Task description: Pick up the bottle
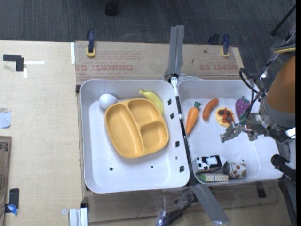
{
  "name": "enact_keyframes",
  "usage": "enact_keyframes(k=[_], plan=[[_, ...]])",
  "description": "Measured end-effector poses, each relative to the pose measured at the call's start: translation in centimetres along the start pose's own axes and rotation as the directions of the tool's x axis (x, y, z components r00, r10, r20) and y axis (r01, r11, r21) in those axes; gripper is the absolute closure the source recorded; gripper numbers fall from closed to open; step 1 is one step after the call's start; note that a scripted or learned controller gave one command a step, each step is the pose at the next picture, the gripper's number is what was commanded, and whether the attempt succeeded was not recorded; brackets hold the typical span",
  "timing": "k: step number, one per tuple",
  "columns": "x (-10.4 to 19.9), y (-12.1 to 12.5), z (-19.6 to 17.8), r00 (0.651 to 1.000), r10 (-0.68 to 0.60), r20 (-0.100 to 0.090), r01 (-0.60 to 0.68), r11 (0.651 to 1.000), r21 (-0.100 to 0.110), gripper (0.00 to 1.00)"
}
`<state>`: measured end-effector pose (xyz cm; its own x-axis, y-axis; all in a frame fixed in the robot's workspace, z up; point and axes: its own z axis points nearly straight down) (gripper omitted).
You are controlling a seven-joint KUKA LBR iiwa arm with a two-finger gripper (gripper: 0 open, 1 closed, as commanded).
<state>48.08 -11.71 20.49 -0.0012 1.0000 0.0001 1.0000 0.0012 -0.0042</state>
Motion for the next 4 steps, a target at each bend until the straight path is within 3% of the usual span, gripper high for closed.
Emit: enact_keyframes(k=[1, 2, 3, 4], plan=[[0.0, 0.0, 0.0, 1.0, 0.0, 0.0, 0.0, 1.0, 0.0, 0.0], [2.2, -0.4, 11.2, 0.944, 0.331, 0.0, -0.331, 0.944, 0.001, 0.0], [-5.2, 0.0, -3.3, 0.958, 0.288, 0.001, -0.288, 0.958, -0.002, 0.0], [-2.7, -0.3, -10.1, 1.0, 0.026, 0.003, -0.026, 1.0, -0.004, 0.0]])
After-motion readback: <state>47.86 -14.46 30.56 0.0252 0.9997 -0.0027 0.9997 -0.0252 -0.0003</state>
